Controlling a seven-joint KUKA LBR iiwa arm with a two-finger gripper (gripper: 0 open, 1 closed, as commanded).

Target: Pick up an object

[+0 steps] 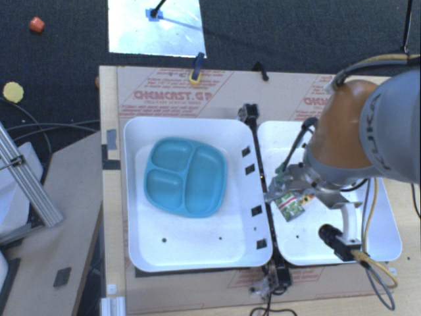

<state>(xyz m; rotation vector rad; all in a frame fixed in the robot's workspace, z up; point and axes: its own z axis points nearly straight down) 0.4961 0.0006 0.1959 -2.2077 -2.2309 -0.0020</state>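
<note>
- While the arm [358,127] hangs low over the right bin [381,242], its claw [284,193] meets a small packet [291,205]; grip cannot be told.
- Next, I judge: confirm hold, then lift straight up.

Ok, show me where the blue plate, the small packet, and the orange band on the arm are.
Blue plate [185,177], camera view, its middle ridge in the left bin.
Packet [291,206], camera view, its green and red face in the right bin.
Orange band [342,127], camera view, its rounded top.
</note>
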